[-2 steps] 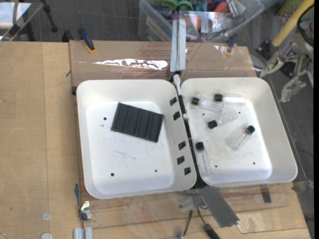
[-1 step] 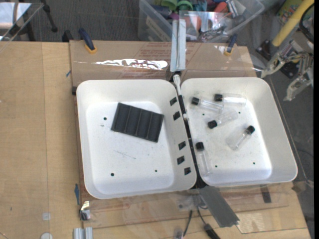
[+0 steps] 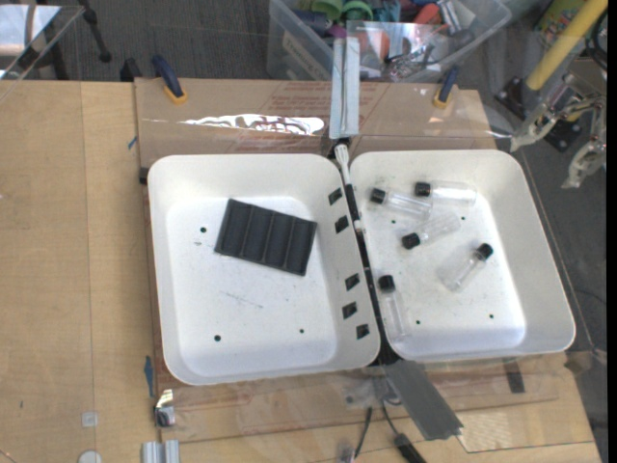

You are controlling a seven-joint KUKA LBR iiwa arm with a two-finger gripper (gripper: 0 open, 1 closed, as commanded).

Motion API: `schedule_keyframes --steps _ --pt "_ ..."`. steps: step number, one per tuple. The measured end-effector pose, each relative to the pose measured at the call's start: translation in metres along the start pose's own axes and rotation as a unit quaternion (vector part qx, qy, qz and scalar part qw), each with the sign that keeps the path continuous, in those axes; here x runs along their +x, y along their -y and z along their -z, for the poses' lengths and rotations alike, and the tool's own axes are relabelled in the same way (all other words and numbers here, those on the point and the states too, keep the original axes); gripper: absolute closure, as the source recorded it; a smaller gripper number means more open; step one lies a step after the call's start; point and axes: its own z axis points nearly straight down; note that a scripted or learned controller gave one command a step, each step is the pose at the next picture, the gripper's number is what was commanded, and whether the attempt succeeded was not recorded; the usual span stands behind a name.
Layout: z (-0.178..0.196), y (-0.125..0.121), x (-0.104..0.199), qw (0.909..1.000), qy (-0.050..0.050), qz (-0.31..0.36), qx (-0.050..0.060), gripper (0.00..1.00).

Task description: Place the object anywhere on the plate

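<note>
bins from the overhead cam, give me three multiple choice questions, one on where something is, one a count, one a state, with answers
1. Where does the dark ribbed plate lie?
A. in the left bin
B. in the right bin
C. on the bare bench

2. How many clear vials with black caps lie in the right bin?
A. two
B. five
C. nine

3. How do the vials rest?
A. upright on their caps
B. lying on their sides
C. stacked on the plate

Answers: 1 A, the plate sits on the left bin floor. 2 B, five black caps show there. 3 B, each clear body stretches flat along the bin floor.
</note>
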Motion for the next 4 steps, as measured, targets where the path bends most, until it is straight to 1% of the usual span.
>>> schedule_keyframes --steps 1,2,3,4 --pt "0.011 0.0 0.0 0.9959 0.0 0.09 -0.001 0.0" --pt "0.033 0.0 -0.001 0.9832 0.0 0.183 -0.001 0.0" --pt "0.044 0.001 0.0 0.9838 0.004 0.179 0.002 1.0" --pt "0.044 0.001 0.0 0.9839 0.004 0.179 0.002 0.0"
